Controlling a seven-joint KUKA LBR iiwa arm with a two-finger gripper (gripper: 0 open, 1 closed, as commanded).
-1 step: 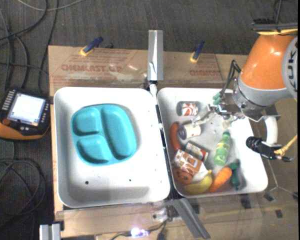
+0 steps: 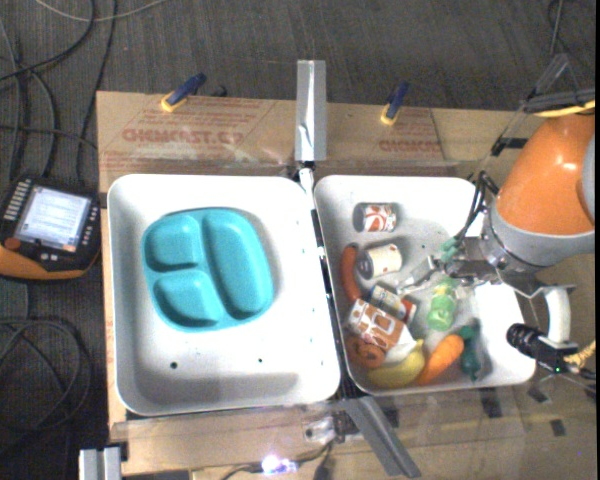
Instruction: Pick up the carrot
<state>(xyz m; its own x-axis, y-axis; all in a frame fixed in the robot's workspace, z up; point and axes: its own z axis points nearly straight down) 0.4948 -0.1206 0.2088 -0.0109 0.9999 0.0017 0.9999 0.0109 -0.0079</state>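
**Carrot at near edge of right bin, gripper above and beyond it**

Two shallow white plastic bins sit side by side on the bench. Left bin [image 2: 130,368]: holds one turquoise three-compartment plastic tray [image 2: 210,266], lying flat, roughly central.

Right bin [image 2: 330,208]: cluttered. Orange plastic carrot with a dark green top [image 2: 442,356] lies along the near edge, toward the right corner, leafy end pointing right. Its tip end touches a yellow plastic banana [image 2: 398,370] just to its left. A small red-and-white can [image 2: 376,217] lies on its side at the far end; a white cylindrical cup [image 2: 383,259] sits just nearer than it. A brown-and-white printed carton [image 2: 372,323] lies left of the carrot, and a pale green translucent bottle [image 2: 441,306] lies just beyond the carrot.

Arm enters from the right, orange band over the bin's right rim. Two-finger gripper [image 2: 448,264] sits over the middle right of the bin, beyond the carrot, the green bottle between them. Nothing visibly held. Finger state: cannot tell, wrist and clutter obscure the tips.
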